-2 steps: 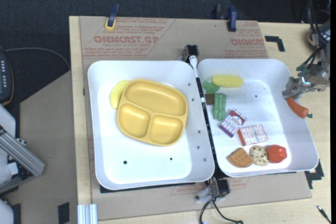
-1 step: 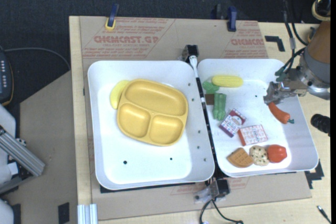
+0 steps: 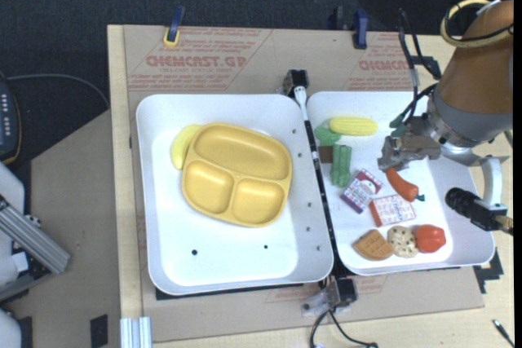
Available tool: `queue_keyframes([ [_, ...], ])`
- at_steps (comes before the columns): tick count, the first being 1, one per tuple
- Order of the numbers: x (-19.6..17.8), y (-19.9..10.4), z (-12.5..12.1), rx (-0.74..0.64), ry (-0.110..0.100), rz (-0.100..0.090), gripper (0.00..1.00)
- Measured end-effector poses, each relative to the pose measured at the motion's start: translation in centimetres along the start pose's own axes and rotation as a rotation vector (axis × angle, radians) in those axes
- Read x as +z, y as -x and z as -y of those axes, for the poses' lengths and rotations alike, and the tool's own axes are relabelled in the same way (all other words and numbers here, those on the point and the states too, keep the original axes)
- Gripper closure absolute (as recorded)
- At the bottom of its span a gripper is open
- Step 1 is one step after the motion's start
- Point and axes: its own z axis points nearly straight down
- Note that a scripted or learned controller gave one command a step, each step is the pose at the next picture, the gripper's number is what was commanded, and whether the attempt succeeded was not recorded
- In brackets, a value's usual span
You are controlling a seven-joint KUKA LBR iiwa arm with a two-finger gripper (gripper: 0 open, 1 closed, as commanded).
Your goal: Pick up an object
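The right bin [image 3: 457,257] holds toy food: a yellow corn cob [image 3: 352,125], a green piece [image 3: 341,164], a red chili pepper [image 3: 403,184], two small printed packets [image 3: 360,191] [image 3: 393,212], a waffle piece [image 3: 373,245], a cookie [image 3: 400,240] and a tomato [image 3: 430,238]. My gripper [image 3: 397,156] hangs low over the right bin, just above the top end of the chili pepper. I cannot make out how its fingers stand.
The left bin [image 3: 163,240] carries a yellow divided plate [image 3: 236,173] with a yellow banana-like piece [image 3: 181,145] tucked under its left side. Clamps [image 3: 172,35] [image 3: 360,30] sit at the bench's back edge. The arm [image 3: 481,69] reaches in from the right.
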Motion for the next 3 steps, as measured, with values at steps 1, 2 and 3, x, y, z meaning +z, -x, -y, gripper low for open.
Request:
queue_keyframes([
  [1,0.1,-5.5,0.2,-0.001,0.001,0.000,1.00],
  [2,0.2,-5.1,1.6,0.006,0.000,0.003,1.00],
  [3,0.3,-5.5,0.8,0.004,0.004,0.004,1.00],
])
